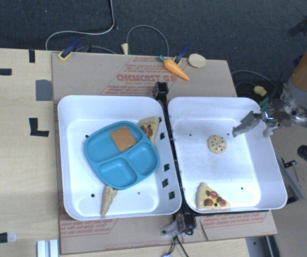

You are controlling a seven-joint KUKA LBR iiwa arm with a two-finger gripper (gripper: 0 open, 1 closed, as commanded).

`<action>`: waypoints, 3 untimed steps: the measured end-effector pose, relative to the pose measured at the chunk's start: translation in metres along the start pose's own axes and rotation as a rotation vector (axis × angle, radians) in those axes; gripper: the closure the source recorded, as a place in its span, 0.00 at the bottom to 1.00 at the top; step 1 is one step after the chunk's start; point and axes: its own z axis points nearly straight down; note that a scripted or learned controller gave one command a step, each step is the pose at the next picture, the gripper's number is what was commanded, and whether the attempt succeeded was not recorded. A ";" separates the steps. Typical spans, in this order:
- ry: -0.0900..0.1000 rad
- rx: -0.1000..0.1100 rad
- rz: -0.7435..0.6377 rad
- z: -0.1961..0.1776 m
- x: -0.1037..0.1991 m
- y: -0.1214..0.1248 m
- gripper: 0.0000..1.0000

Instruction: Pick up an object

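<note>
While the arm (pixel 298 98) reaches in from the right, its tool (pixel 248 123) hangs over the upper right part of the right bin (pixel 266 159), and nothing shows between its fingers. Whether the tool is spread or pressed together I cannot tell; the view is too small and slanted there.

As I judge it, the task is barely begun: no object is lifted, and every candidate lies where it can be reached. Nearest the tool is a round cookie (pixel 216 144), resting on the right bin's floor just down and to the left of the tool, apart from it. A pizza slice (pixel 212 196) lies near the bin's front edge, well apart from the tool.

The left bin (pixel 70 143) carries a blue compartment tray (pixel 122 155) with a brown square piece (pixel 123 138) in its upper compartment, a second pizza slice (pixel 150 126) tucked at the tray's upper right, and a pale cone-like piece (pixel 107 200) below the tray.

On the cardboard behind the bins sit a toy carrot (pixel 175 69) and a pale round item (pixel 197 61).

What remains is the whole grasp: descend, close on something, likely the cookie, and lift it.
</note>
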 end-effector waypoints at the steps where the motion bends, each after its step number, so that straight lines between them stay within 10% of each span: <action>1: 0.001 0.003 -0.003 0.104 0.016 0.073 0.00; 2: -0.008 -0.008 0.000 0.183 0.018 0.061 0.00; 3: -0.006 -0.010 0.000 0.168 0.018 0.063 1.00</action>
